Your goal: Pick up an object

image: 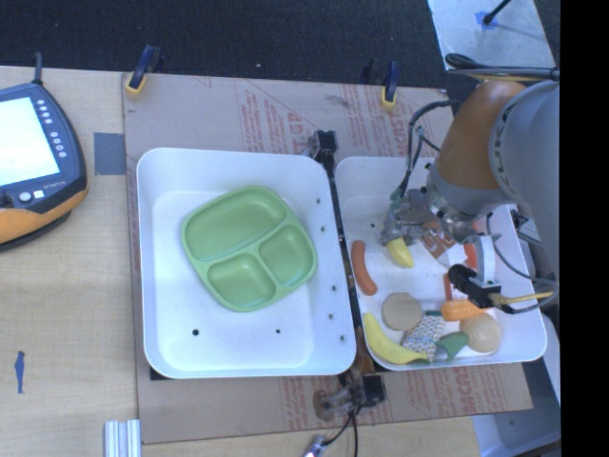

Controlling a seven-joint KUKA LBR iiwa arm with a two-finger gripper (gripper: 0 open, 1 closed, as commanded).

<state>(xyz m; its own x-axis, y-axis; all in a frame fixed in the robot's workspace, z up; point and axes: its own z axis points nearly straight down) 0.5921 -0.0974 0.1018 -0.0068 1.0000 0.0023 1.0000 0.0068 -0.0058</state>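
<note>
My gripper (407, 225) hangs low over the upper middle of the right bin (366, 181), with the grey and orange arm behind it. A small yellow piece (400, 253) lies directly under its tip, touching or nearly touching it. Around it lie a red-orange sausage (363, 267), a tan round disc (402, 310), a yellow banana (385, 343), a patterned packet (425, 331), an orange carrot (462, 309) and a beige ball (482, 332). The arm hides part of the bin's right side.
The left bin (162, 255) holds a green divided plate (249, 248). A teach pendant (33, 165) lies on the bench at far left. Clamps (141, 69) (390, 82) sit at the back edge of the cardboard sheet.
</note>
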